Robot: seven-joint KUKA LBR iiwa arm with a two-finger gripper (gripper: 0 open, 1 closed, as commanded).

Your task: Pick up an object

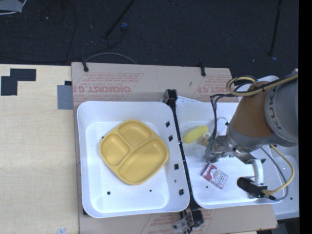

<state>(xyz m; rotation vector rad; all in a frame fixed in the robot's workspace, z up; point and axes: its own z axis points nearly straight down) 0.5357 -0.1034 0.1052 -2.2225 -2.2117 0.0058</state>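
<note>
Over the right bin, your gripper hangs low, between the small yellow object toward the divider and the red-and-white packet lying flat just below it. How wide it stands, you cannot tell from this angle, and nothing is seen held. Pick one target and centre on it before closing; the yellow piece looks the easier grab, since the flat packet may slip. The yellow divided plate sits alone in the left bin.
</note>
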